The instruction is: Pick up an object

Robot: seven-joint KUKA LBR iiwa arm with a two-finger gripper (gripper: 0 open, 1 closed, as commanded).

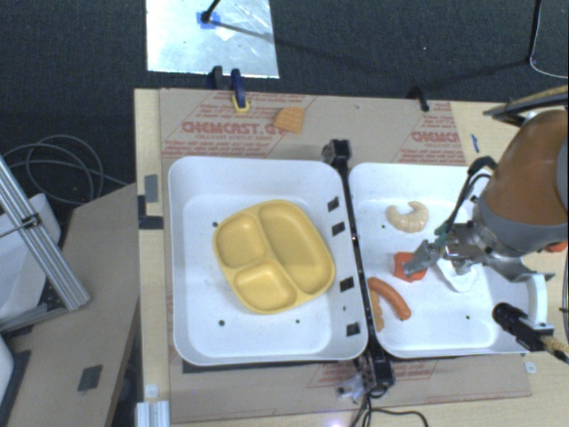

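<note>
A yellow divided tray (274, 256) lies in the left bin (191, 265); the gripper (425, 261) touches a small red object (408, 264) in the right bin (427, 327).

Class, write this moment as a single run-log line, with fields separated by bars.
claw: over right bin, at red item | hot dog, croissant: loose | yellow tray: left bin | lift: not seen

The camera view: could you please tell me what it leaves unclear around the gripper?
- Gripper: finger state too blurred to judge.
- Red object: partly covered by the gripper, identity unclear.
- White object: mostly hidden under the arm.
- Arm: cut off by the right edge.
</note>
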